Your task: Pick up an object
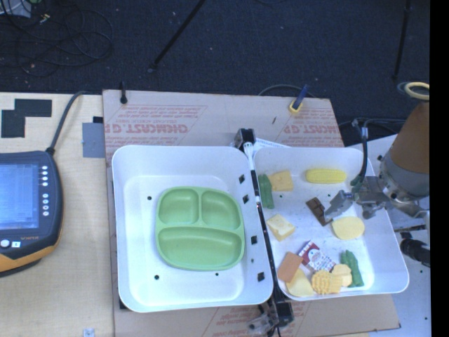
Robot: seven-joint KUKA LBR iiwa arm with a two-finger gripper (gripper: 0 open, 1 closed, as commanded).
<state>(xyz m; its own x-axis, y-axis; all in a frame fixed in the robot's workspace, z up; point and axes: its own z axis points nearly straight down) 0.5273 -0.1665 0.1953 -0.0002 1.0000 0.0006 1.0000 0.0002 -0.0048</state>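
Cardboard sheet [161, 121] under bins reads "CHEMCAST GP".

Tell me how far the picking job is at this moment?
Done: the gripper has reached into the right bin, between the brown piece and the yellow disc. In hand: nothing visibly held. Left: grasp and lift one item; the corn and the others all lie in the bin.

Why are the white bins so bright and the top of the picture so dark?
In the camera view, light falls hard on the right bin and left bin, so their white walls glare; the green tray stays soft and even; the floor behind gets little light; the whole picture is slightly blurry, edges fuzzy.
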